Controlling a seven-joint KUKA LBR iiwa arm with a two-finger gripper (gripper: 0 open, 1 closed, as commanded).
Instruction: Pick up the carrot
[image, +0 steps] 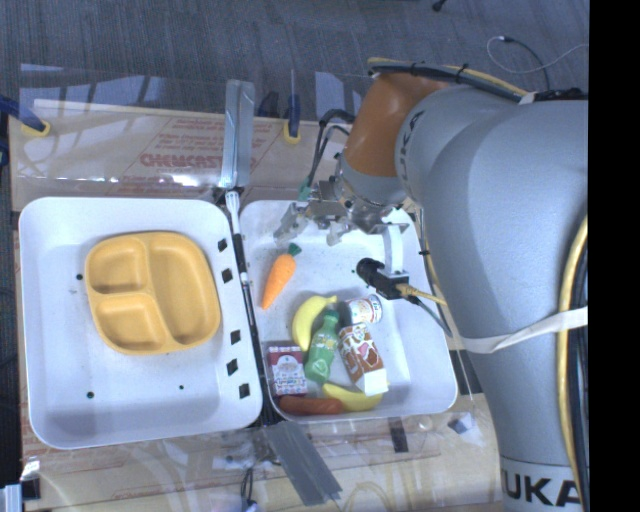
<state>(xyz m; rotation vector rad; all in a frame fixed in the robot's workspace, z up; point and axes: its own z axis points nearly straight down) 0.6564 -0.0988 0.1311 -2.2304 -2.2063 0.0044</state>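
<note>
The carrot (278, 280) looks light, stiff and smooth; its thick middle seems best to grasp. The tool (312, 222) hangs wide, holding nothing.

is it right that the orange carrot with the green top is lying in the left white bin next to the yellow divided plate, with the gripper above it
Not quite. The orange carrot with the green top lies in the right white bin, near its left wall, not in the left white bin with the yellow divided plate. The camera view shows this. The gripper does sit just above the carrot's green end.
</note>
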